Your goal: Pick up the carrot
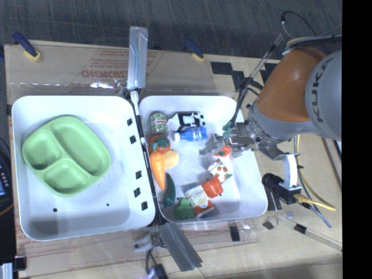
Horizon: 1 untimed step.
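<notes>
Camera view, arm (302,92) over right bin (247,112), carrot (158,167) apart

Partial white letters "KU" on the grey arm (328,92), faint red print on bench cardboard (104,68) unreadable

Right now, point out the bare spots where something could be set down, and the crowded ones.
Free: the left bin's floor below and right of the green divided plate. In the right bin, the carrot, cans and cartons crowd the middle and left wall; the gripper hangs over the right side. Only slim strips lie bare.
</notes>
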### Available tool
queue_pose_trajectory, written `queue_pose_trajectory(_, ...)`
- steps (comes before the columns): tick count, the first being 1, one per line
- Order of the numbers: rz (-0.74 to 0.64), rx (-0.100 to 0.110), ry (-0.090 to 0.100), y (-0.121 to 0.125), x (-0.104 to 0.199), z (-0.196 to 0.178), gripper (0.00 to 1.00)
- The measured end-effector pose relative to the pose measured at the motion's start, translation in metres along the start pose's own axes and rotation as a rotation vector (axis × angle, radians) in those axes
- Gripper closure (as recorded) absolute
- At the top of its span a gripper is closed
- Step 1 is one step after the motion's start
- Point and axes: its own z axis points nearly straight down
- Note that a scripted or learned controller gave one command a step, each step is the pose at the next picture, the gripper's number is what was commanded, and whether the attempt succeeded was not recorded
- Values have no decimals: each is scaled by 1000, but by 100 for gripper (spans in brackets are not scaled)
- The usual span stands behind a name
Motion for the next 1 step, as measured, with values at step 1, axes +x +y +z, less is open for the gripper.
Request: queue_pose_trajectory(1, 121, 0, 0, -10, 60, 48, 0)
